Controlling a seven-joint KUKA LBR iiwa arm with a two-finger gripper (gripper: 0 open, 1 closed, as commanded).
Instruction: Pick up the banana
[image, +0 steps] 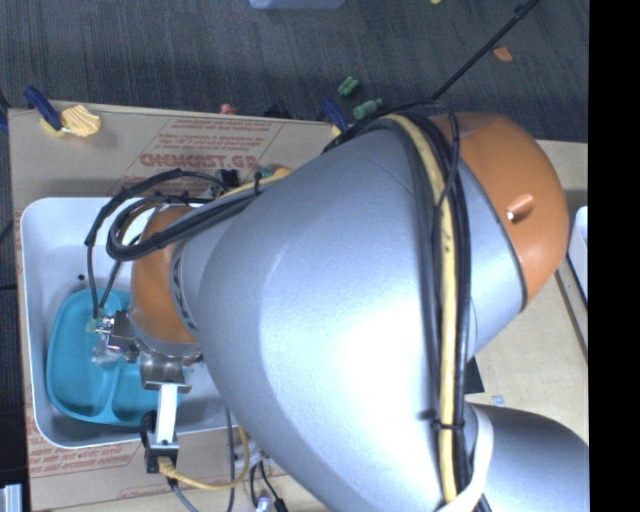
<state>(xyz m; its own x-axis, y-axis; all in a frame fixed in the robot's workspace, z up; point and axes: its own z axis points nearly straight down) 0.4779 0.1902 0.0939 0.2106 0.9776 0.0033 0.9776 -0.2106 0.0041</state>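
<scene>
My grey arm (380, 300) stretches across most of the camera view from the right and reaches down into the left white bin (40, 230). Its orange band (155, 290) sits just above the wrist. The gripper (108, 336) hangs low over a blue plastic dish (75, 365) in the front left part of that bin. The arm's bulk covers much of the bin's floor, including what lies under the wrist.
Brown cardboard (190, 140) lies beneath the bin and behind it. Black cables (130, 215) loop over the wrist. A white and black connector with a yellow cable (162, 430) hangs over the bin's front wall. Small yellow and blue clamps (60, 115) sit at the cardboard's far left corner.
</scene>
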